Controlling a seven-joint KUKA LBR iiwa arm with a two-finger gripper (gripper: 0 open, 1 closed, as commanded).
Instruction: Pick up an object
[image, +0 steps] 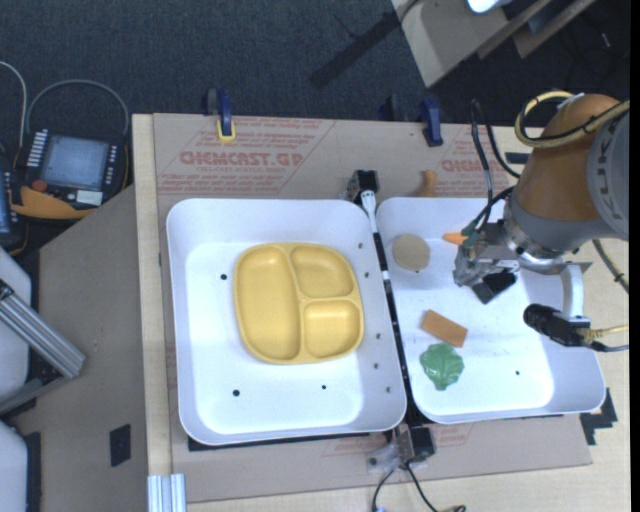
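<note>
In the right bin (530, 395) lie a round tan piece (410, 252), a brown block (443, 327) and a green broccoli-like piece (441, 364). A small orange piece (455, 238) pokes out at the gripper's left side. My gripper (478, 270) hangs low over the upper middle of the right bin, right of the tan piece and above the brown block. A small dark shape (494, 287) sits right under the gripper; I cannot tell whether it is a separate thing or part of the gripper.
The left bin (200, 250) holds a yellow divided plate (297, 300). The ridge between the two bins runs just left of the tan piece. The arm's grey and orange body (565, 190) covers the right bin's upper right corner.
</note>
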